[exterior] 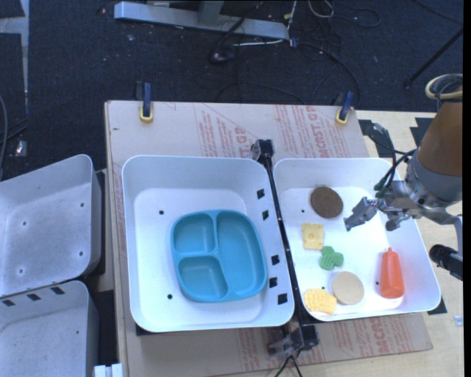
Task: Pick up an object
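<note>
- Though partly lost against the arm's dark links, claw [362, 213] hovering over the right bin [423, 254], above its upper half, just right of the brown round disc [326, 201]; nothing seen between its fingers, and open or clenched impossible to tell at this size.
- Arm [441, 158] cut off by the right edge, grey body and orange band only partly in frame.
- Lying loose in the right bin: yellow cheese-like square [313, 235], green piece [331, 258] of unclear shape just below it, tan round disc [347, 287], yellow ridged piece [320, 300] at the near rim, orange-red bottle [391, 273] towards the right side.
- In the left bin [147, 221]: blue divided tray [218, 255] with three compartments, tilted slightly.
- Black divider strip [276, 221] between the two bins, running front to back.
- Counter [191, 129] covered in brown cardboard with faint red print, unreadable here; two yellow-and-blue clamps [146, 103] on its far edge.
- At the left, further white bin lids or panels [48, 213], cropped by the frame.
- Beyond the counter, dark speckled carpet floor [66, 66], loose cables and a grey metal bar [199, 20].
</note>
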You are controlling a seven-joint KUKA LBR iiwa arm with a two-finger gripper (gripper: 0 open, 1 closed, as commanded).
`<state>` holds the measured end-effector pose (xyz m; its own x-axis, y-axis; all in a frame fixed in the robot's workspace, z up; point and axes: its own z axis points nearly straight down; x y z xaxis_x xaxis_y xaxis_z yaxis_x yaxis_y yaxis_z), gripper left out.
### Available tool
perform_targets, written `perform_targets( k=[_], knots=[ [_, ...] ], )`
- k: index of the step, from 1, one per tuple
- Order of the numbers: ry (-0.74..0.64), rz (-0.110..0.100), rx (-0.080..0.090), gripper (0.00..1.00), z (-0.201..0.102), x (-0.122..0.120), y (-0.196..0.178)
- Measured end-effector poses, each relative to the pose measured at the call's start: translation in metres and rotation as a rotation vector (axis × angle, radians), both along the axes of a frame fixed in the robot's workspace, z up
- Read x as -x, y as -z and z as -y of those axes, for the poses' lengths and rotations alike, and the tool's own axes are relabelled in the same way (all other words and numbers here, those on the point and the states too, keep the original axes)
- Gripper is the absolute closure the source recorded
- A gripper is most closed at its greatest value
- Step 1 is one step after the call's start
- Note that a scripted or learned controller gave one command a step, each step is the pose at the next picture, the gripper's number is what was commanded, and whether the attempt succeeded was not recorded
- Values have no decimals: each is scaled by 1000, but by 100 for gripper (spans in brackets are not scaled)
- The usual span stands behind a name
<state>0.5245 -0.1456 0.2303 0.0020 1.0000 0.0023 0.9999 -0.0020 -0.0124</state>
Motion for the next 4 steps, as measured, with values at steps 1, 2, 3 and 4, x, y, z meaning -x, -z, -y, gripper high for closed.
perform_targets(
  k=[1,2,3,4],
  knots=[
    [-3,12,2,0,0,-3,-6],
    [0,6,1,0,1,0,58],
    [-1,9,2,0,-2,-6,104],
    [-1,10,2,0,-3,-6,140]
  ],
)
